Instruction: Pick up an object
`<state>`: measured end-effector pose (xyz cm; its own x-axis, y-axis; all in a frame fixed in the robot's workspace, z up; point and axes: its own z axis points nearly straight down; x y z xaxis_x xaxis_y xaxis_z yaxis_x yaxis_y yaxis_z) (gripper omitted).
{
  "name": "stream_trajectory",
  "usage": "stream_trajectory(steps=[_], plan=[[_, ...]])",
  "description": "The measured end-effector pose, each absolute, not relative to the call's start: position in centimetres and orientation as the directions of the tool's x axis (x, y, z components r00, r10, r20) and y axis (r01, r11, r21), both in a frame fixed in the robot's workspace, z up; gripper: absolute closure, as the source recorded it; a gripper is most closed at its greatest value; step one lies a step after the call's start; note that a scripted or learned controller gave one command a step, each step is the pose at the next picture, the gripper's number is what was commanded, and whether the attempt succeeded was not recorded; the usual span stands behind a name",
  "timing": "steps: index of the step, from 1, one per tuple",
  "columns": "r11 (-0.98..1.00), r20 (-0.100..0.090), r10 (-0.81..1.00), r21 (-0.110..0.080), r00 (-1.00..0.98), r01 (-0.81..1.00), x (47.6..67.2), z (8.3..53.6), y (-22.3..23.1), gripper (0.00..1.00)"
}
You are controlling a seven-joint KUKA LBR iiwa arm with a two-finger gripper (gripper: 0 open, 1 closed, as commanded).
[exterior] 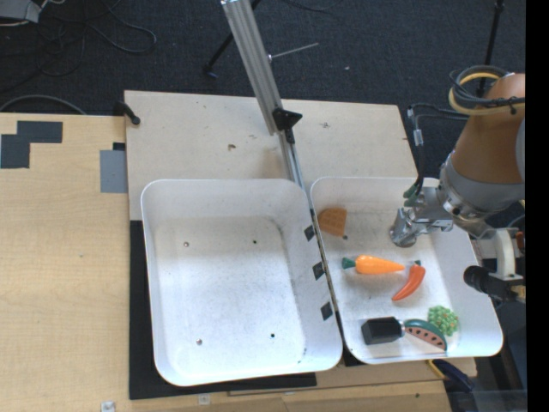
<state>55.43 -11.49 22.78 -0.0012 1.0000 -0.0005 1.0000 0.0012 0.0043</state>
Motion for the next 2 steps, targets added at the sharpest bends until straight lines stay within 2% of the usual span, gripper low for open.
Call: stream_trajectory(steps=[1, 2], plan=[[0.002, 0.0, 1.0, -0.001, -0.002, 1.0, 55.4, 23.4, -11.5, 1.0], [0.003, 0.003, 1.0, -0.004, -0.003, 1.0, 55.5, 22.2, -6.3, 1.0]])
